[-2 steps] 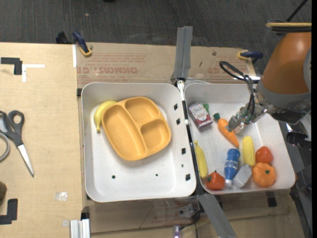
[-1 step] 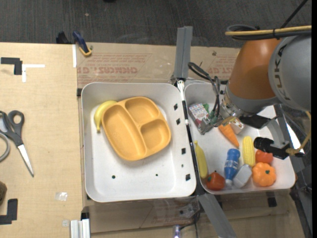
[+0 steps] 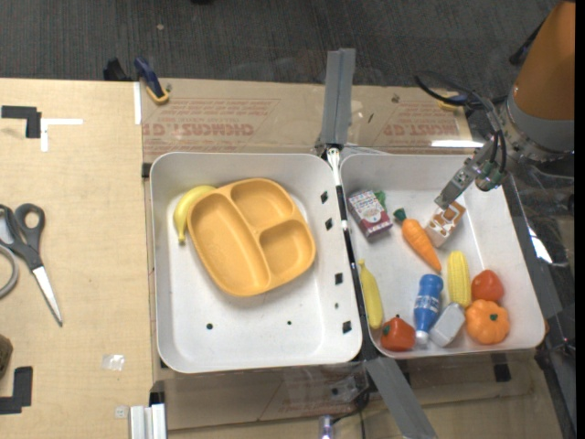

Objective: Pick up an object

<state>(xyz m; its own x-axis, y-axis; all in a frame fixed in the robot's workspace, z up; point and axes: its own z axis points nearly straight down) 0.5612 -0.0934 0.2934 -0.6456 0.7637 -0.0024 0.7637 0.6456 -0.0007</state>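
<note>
At the near edge of my view sits the right bin's (image 3: 512, 341) near row: a tomato (image 3: 397, 334), a blue bottle (image 3: 426, 305) standing between it and a grey block (image 3: 447, 325), and a small orange pumpkin (image 3: 487, 322) at the near right corner.

Working from the left: a pair of scissors (image 3: 32, 259) lies on the bare bench (image 3: 69, 337), well apart from both bins. The left bin (image 3: 247, 346) holds a yellow-orange divided plate (image 3: 251, 236), three compartments, set slightly askew. A banana (image 3: 189, 207) lies against the plate's far left rim, partly tucked under it.

Across the divide, in the right bin, a yellow corn cob (image 3: 371, 295) lies along the left wall. Farther off sits a small carton (image 3: 368, 213) with a red and white label (print too small for me to read). A carrot (image 3: 420, 241) lies diagonally near the middle. Just right of it I note a small brown-and-white item (image 3: 444, 224); I cannot identify it. A second corn cob (image 3: 458, 278) stands just beside a red fruit (image 3: 487, 286), both just beyond the pumpkin.

The gripper (image 3: 454, 193) hangs over the far right part of this bin, directly above the brown-and-white item and possibly touching it. I cannot tell how its hand is set, nor whether it has hold of anything. The arm (image 3: 546, 71) enters from the far right, orange band showing.
</note>
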